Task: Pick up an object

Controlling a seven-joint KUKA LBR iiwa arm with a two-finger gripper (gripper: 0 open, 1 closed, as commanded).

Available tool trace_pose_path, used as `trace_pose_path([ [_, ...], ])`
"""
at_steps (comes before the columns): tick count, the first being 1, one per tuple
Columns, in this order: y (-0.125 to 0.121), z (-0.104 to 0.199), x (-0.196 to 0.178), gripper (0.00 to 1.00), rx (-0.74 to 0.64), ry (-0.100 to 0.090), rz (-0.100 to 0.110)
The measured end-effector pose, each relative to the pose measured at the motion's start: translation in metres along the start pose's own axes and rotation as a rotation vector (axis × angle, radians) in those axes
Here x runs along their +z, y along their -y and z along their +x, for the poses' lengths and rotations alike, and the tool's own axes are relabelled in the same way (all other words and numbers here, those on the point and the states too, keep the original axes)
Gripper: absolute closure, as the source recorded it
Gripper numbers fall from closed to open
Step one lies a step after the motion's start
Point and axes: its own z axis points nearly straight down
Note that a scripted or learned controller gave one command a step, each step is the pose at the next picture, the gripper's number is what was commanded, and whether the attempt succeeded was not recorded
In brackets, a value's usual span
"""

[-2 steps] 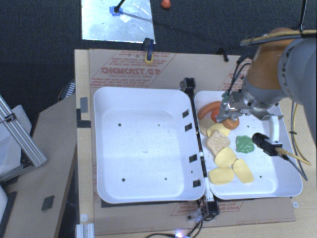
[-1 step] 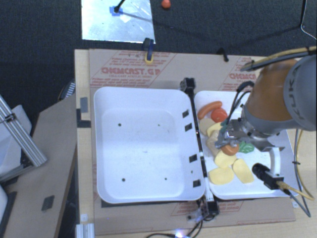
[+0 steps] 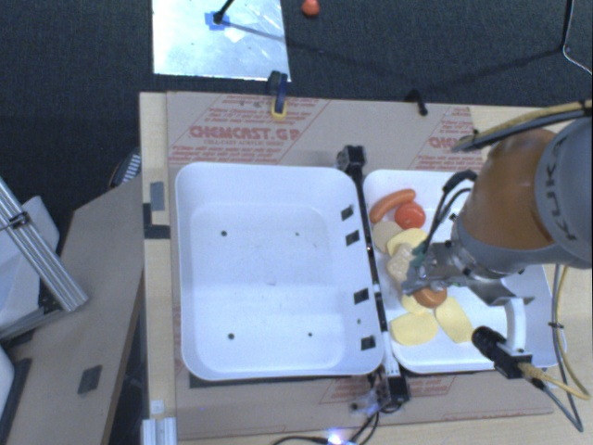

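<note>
The arm (image 3: 519,202) is reaching in from the right and is hanging low over the right bin (image 3: 435,179), with the gripper (image 3: 424,272) sitting down among the pile of play food in that bin's left half; the left bin (image 3: 199,188) is carrying no part in this step. Directly under the gripper an orange-brown piece (image 3: 429,297) is lying, partly covered by the tool, with a pale yellow lump (image 3: 400,265) touching the gripper's left side — either one is a likely target, though which is being addressed cannot be determined. Whether the jaws are parted or closed cannot be told from this view, since the wrist is masking them, and nothing is visibly seated between them. Judged on that basis, the task is standing at the descent-and-grasp stage: the approach appears complete, while a confirmed grip and the lift are both remaining. As for orientation, the orange-brown piece is showing only a short crescent, apparently running left to right, so its long axis is uncertain. The clearest elongated item, the sausage (image 3: 393,203) at the far side of the pile, is lying with its long axis running from near-left to far-right, just beside the red tomato (image 3: 410,216) — well clear of the gripper
</note>
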Motion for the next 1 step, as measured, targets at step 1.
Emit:
trace_pose_path([
  [1,-0.0435,0.0846,-0.0793,1.00,-0.013,-0.002,-0.012],
])
